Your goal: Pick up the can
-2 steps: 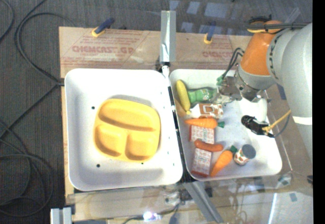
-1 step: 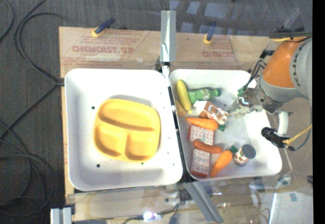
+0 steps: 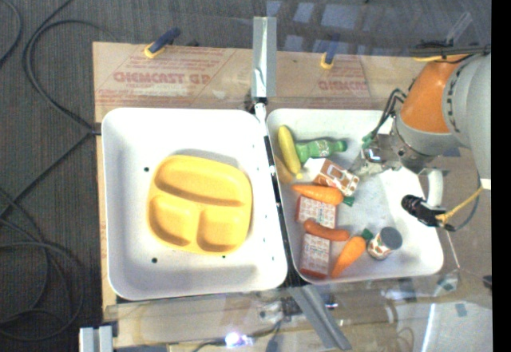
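Observation:
The can, small with a grey lid, rests in the right bin near its front right corner, touching the leafy end of a carrot. My gripper hangs over the back half of the same bin, right of a green bottle and above a small red and white carton. It is well behind the can and apart from it.
The right bin also holds a banana, two more carrots and a second red carton. A yellow divided tray fills the middle of the left bin. The right bin's right side is bare white floor.

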{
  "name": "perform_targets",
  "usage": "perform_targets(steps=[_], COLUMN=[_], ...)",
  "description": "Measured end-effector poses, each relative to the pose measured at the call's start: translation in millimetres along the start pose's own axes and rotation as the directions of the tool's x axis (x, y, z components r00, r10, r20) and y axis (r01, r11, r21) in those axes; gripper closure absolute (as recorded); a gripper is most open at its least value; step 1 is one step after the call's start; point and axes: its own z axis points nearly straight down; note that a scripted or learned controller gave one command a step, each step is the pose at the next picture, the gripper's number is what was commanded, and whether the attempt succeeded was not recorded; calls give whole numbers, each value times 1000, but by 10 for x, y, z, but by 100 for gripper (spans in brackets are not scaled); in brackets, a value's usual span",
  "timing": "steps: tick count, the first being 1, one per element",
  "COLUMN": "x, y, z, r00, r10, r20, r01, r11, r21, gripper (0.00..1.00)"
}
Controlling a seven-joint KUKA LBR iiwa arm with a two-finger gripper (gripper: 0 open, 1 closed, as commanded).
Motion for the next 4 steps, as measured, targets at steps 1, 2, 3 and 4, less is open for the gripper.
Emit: perform_targets(steps=[1,2,3,4], x=[25,504,516,513], y=[-2,440,465,461], z=[18,42,-51,-48], r00=[1000,999,999,999], r10=[-3,35,34,34], r20=[-2,3,5,6], r01=[3,-35,-34,-34], r11=[1000,999,999,999], r21=[2,28,20,21], gripper=[0,0,100,0])
